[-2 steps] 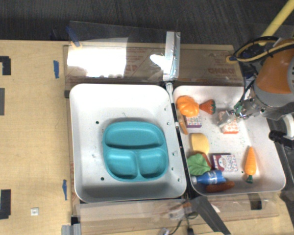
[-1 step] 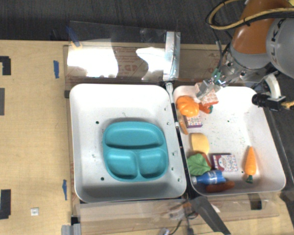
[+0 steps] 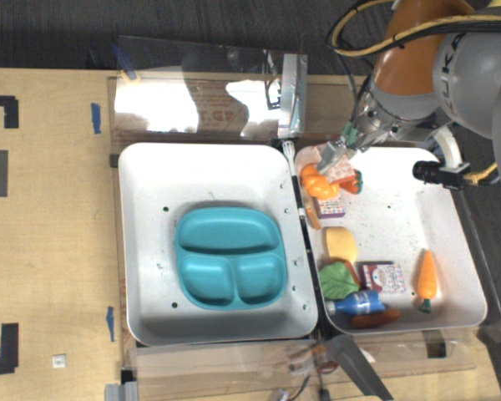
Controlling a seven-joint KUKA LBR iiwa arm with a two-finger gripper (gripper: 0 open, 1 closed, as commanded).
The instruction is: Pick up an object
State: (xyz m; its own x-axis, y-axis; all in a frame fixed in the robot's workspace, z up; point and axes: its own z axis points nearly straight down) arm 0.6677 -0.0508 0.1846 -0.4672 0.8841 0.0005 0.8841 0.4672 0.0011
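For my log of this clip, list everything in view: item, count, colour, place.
White bins: 2, side by side on the bench.
Divided tray: 1, teal, in the left bin.
Carrot toy: 1, orange, right bin, near its right wall.
Yellow block: 1, right bin, left side.
Green leafy toy: 1, right bin, below the yellow block.
Small box: 1, dark red and white, right bin.
Blue bottle: 1, right bin, front edge.
Orange toy: 1, right bin, back left corner.
Arm: 1, grey with an orange band, from the right.
Gripper: 1, over the back left corner pile.
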